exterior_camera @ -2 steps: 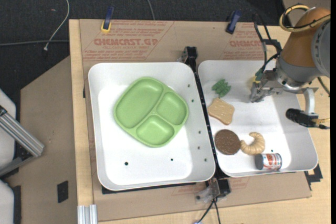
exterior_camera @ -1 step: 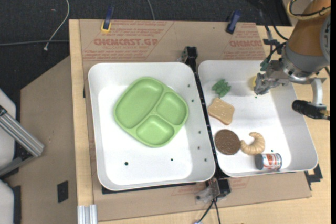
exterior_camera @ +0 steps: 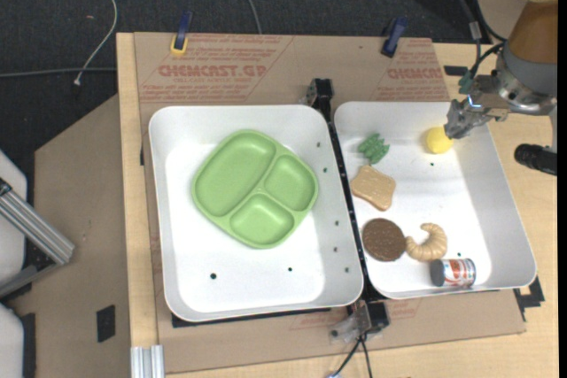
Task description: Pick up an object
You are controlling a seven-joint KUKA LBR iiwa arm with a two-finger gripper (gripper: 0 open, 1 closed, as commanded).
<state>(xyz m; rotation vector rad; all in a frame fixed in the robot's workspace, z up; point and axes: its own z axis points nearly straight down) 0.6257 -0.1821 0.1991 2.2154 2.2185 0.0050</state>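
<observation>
Pick not yet complete: small yellow rounded object (exterior_camera: 437, 141) resting on floor of right white bin (exterior_camera: 505, 199), near far right corner, with two-finger gripper (exterior_camera: 462, 121) poised just above and beside it. State of jaws impossible to determine; tips small and dark against clutter. Contact with yellow object unclear. Remaining: closure on object, then lift. Also in right bin: green leafy toy (exterior_camera: 374, 148), tan bread slice (exterior_camera: 373, 188), brown round disc (exterior_camera: 384, 239), tan croissant (exterior_camera: 428, 242), small can (exterior_camera: 454, 272). In left white bin (exterior_camera: 177, 279): green divided plate (exterior_camera: 254, 188). Upper arm cut off at frame edge.
</observation>
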